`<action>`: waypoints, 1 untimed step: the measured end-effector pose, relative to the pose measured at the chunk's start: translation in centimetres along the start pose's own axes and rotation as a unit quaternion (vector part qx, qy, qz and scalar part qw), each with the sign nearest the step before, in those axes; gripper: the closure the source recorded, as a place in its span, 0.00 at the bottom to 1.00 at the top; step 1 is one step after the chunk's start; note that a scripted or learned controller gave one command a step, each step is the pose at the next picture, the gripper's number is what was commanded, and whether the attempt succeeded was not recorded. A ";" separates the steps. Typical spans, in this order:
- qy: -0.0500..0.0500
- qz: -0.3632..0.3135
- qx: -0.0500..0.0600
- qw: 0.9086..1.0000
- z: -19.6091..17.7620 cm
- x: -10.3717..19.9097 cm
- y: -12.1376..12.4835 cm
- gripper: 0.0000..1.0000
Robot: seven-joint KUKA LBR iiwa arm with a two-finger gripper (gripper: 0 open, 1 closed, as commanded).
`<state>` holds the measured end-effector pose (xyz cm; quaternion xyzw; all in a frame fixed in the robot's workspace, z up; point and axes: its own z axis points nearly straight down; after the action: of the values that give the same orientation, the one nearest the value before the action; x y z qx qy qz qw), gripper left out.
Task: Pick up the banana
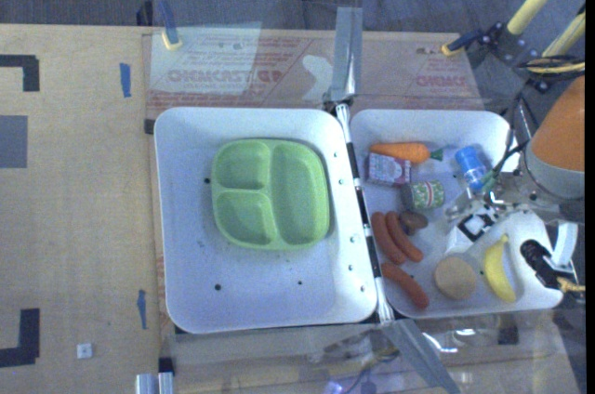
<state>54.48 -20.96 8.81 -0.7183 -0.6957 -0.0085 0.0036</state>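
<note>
The yellow banana (pixel 499 270) lies in the near right corner of the right bin (pixel 437 124), beside a round brown potato (pixel 455 277). My gripper (pixel 472 214) hangs over the right bin, just above and left of the banana's upper tip and below a blue bottle (pixel 470 165). Nothing shows in the gripper. The wrist with its orange band (pixel 563 141) reaches in from the right edge.
The right bin also holds a carrot (pixel 402 151), a pink box (pixel 388 168), a green can (pixel 427 194) and red sausages (pixel 397 237) on its left side. A green divided plate (pixel 271 192) sits in the left bin (pixel 186 271).
</note>
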 end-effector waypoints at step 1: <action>-0.003 -0.049 0.002 0.999 0.1 -0.3 -6.2 0.00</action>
<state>48.24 -21.01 8.65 -0.6832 -0.7302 -0.0050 0.0028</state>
